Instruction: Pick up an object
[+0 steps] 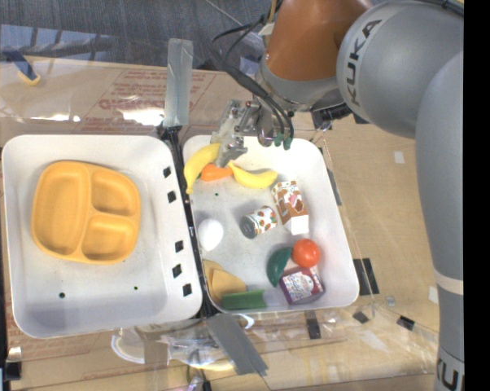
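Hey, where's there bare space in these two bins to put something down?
Left bin: free strips in front of the yellow divided plate and along its right wall. Right bin: a small patch between the white egg and the can. It is crowded at the back near the gripper and bananas.

The arm (408,72) runs off the top and right edges; its wrist hides the right bin's (330,210) far rim.

Glossy plastic tomato (307,252); matt yellow plastic tray (85,211); metal tool (237,141).
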{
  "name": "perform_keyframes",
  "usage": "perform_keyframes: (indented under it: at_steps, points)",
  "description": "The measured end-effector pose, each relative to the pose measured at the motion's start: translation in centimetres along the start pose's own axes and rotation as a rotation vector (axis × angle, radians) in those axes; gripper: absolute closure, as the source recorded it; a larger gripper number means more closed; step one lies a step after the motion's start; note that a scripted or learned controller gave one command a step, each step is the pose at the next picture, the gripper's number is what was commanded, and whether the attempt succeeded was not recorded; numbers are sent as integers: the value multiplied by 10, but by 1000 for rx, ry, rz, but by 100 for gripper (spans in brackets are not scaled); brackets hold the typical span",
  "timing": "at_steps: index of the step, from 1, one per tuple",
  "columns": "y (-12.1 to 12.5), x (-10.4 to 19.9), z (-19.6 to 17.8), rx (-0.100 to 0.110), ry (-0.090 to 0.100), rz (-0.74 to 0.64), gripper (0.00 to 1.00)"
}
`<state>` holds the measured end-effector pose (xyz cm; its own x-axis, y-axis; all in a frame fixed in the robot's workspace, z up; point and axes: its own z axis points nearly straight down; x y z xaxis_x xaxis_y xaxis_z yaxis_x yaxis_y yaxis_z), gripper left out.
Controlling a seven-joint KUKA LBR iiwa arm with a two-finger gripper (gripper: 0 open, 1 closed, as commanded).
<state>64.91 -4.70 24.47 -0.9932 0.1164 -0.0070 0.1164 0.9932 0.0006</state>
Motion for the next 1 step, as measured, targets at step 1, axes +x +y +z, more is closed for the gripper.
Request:
perform_keyframes:
  at_steps: [1]
  points:
    - [-9,4,-42,3,8,345,100]
